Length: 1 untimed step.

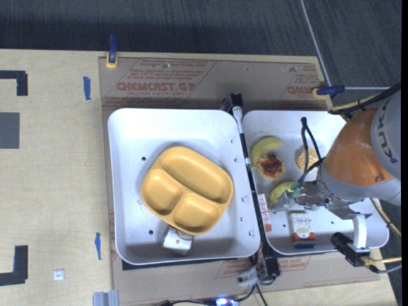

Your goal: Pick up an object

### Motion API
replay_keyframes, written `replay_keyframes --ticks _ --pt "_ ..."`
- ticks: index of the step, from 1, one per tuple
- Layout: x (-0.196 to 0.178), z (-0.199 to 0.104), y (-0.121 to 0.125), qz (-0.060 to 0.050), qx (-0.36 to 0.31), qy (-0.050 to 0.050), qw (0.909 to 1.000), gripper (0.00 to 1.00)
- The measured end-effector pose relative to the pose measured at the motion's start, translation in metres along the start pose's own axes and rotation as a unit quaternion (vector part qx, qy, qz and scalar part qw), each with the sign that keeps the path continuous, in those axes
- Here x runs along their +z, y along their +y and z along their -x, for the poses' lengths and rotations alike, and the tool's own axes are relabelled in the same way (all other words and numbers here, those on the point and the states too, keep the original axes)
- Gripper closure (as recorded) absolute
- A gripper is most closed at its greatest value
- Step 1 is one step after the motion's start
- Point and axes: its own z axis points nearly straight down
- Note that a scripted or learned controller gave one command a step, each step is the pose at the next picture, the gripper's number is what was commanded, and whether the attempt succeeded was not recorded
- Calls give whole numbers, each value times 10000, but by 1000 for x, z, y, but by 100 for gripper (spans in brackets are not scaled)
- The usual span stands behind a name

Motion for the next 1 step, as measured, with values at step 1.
replay_keyframes --ticks 1 --pt "11 5 -2 -42 -11 25 10000 0"
